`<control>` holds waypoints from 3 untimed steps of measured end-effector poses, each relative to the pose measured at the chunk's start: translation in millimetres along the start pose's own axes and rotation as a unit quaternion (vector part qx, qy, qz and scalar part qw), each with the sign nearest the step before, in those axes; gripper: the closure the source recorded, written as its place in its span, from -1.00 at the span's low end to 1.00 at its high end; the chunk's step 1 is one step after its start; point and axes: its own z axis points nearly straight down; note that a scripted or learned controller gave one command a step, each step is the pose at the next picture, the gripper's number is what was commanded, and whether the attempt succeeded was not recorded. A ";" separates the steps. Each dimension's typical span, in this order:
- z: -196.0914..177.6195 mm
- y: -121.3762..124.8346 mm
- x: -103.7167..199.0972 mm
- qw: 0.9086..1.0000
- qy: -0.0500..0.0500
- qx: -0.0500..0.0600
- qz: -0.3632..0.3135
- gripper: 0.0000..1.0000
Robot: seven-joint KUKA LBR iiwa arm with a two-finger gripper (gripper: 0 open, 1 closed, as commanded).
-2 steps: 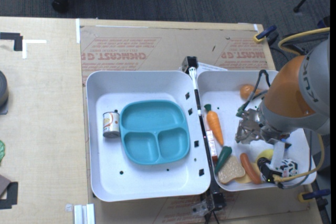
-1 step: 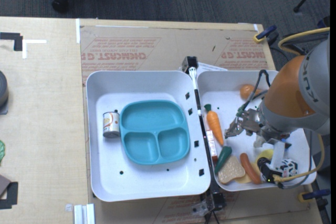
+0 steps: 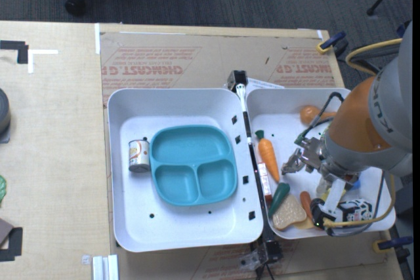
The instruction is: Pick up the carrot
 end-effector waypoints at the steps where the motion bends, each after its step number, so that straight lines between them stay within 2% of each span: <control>1: 0.7 12.1 7.7 0.984 -0.002 0.001 0.176 -1.00; 2: -2.6 107.9 61.9 0.960 -0.002 0.000 0.281 -1.00; 3: -7.7 58.2 38.9 0.954 -0.003 0.002 0.299 -1.00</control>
